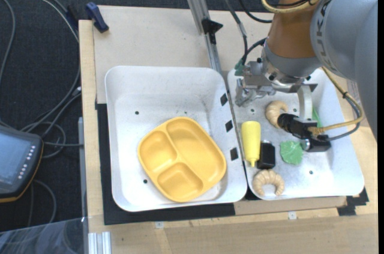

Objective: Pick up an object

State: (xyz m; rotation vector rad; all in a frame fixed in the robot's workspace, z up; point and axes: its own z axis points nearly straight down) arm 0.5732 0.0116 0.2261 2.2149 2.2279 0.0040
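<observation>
Because the yellow block (pixel 251 142), black piece (pixel 266 155), lower croissant (pixel 269 182) and green scrap (pixel 291 152) lie crowded in the right bin (pixel 336 184), with the yellow tray (pixel 181 158) alone in the left bin (pixel 120 102), a descent by the gripper (pixel 247 90) near the bin's left wall risks striking that wall or nudging neighbours instead of seating on one item. Whether the gripper is apart or together cannot be told, as the wrist covers it, and nothing is seen held. The upper croissant (pixel 276 111) is partly masked by the arm's fittings and cable.
</observation>
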